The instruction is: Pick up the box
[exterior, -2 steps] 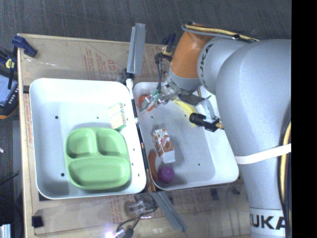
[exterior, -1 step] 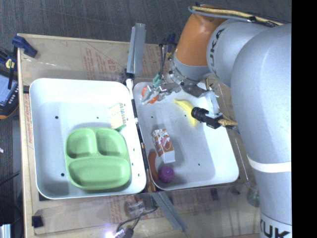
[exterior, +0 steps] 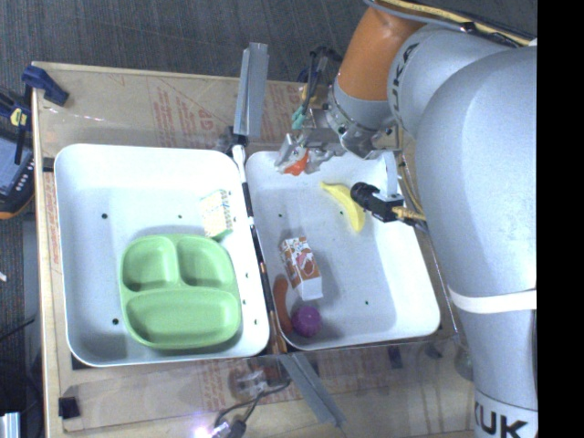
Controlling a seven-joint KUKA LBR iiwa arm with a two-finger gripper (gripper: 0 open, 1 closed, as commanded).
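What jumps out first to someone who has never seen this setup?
The big grey arm with its orange band fills the right side, its gripper at the right bin's far edge. A green tray sits in the left bin; a banana and box lie in the right.

A robotics lab or test workshop, seen from above. A plywood bench [exterior: 137, 108] printed with faded red lettering stands on dark grey carpet [exterior: 137, 16] and carries two shallow white bins [exterior: 82, 245] side by side, separated by a metal divider rail [exterior: 251, 85]. A large grey industrial arm [exterior: 474, 199] with an orange band and partial maker's lettering reaches in from the right. Blue clamps [exterior: 41, 82] grip the bench's left edge, and loose cables [exterior: 237, 413] trail along the front.
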